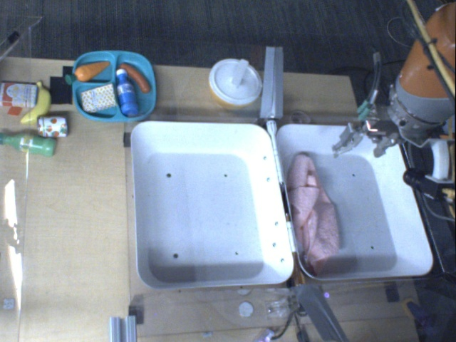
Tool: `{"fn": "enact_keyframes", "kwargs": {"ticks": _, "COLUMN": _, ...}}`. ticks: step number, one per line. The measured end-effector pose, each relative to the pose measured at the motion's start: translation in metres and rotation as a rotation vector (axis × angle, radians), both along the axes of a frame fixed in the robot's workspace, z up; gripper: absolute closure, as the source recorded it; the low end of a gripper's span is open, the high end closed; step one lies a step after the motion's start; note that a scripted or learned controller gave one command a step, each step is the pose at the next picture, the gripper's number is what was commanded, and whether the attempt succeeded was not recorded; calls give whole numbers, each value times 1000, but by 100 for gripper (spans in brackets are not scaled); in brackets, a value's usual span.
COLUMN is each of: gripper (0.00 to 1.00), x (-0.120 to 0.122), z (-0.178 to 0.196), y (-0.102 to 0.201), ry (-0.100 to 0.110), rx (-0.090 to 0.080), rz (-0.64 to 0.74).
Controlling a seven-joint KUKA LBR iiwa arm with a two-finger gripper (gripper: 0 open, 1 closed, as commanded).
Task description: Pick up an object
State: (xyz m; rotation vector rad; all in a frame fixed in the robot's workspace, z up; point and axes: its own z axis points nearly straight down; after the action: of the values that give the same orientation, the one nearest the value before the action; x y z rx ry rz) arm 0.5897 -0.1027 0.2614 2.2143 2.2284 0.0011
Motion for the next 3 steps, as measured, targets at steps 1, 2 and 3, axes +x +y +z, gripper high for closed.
{"fn": "enact_keyframes", "kwargs": {"ticks": 1, "gripper": 0, "x": -30, "z": 68, "y": 31, "ry": -3, "rx": 0, "rz": -90}}
{"fn": "enact_keyframes", "kwargs": {"ticks": 2, "gripper": 0, "x": 21, "z": -33, "y": 46, "ry": 0, "rx": 0, "rz": 107}}
{"fn": "enact_keyframes", "kwargs": {"ticks": 3, "gripper": 0, "x": 32, "z": -134, "y": 16, "ry": 1, "rx": 0, "rz": 114}}
